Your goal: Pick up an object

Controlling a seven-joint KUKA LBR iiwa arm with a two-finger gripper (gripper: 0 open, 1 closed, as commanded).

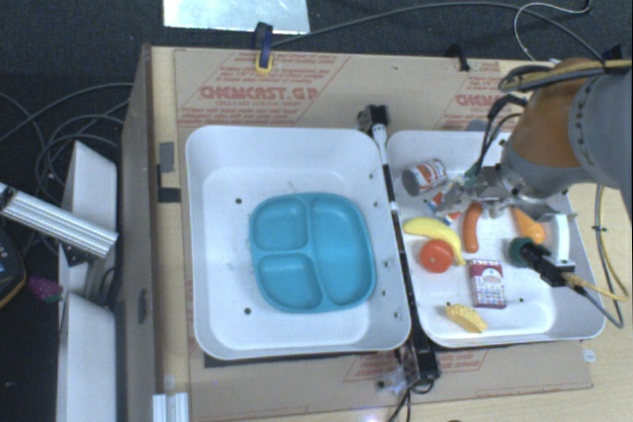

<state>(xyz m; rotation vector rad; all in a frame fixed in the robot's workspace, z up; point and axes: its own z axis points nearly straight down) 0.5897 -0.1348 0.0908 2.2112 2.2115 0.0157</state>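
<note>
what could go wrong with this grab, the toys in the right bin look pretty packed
Crowding: the gripper sits low among the hot dog, can and banana, so closing may catch two items or shove one aside. The tomato just below the banana is round and could roll if nudged. The carrot lies partly under the wrist, so the arm could knock it on lifting.

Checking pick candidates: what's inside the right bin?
In the right bin: a can, a banana, a tomato, a sausage, a carrot, a small red box and a corn cob. The arm covers the bin's upper right part.
</note>
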